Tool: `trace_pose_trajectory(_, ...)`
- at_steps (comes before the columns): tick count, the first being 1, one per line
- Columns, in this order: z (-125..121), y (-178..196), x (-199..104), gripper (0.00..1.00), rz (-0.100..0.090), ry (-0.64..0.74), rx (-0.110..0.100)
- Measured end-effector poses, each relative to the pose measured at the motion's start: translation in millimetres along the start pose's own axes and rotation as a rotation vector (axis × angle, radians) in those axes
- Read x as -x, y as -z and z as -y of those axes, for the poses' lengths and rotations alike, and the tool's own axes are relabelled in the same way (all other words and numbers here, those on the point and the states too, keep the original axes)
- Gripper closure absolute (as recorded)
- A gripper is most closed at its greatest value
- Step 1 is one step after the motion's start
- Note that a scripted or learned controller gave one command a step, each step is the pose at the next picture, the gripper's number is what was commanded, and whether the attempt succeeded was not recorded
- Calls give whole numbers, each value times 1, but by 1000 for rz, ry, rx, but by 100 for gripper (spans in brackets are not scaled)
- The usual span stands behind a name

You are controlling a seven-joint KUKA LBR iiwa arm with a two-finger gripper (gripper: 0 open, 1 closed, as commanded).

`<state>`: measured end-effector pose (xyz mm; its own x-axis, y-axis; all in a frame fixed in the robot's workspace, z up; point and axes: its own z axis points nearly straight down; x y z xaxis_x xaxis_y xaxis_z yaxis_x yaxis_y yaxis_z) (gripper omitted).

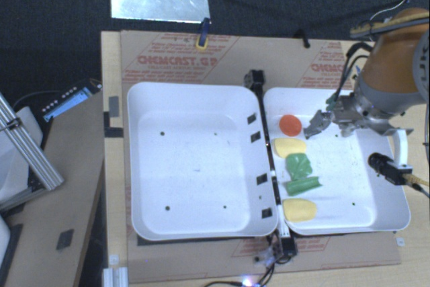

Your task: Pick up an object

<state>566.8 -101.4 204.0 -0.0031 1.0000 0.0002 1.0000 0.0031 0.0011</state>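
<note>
In the right bin [383, 212], several small objects lie along its left side. A red-orange round piece [290, 124] is farthest back. In front of it come a pale yellow piece [289, 146], a green lump [297, 164], a flat green piece [302, 185] and a yellow piece [299, 210] near the front. My gripper [329, 123] hangs over the back of the right bin, just right of the red-orange piece. I see nothing held in it.
The left bin [195, 165] sits beside the right one, with a black-clipped divider [265, 144] where they meet. A black fitting [386, 166] sticks out near the right bin's right wall. The arm's orange band [400, 64] is above the bin's back right.
</note>
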Motion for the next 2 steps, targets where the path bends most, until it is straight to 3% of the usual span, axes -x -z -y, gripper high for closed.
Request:
trace_pose_trajectory(1,71,-96,3,0,-3,-5,-13)
trace_pose_trajectory(2,10,-120,68,0,5,-4,4)
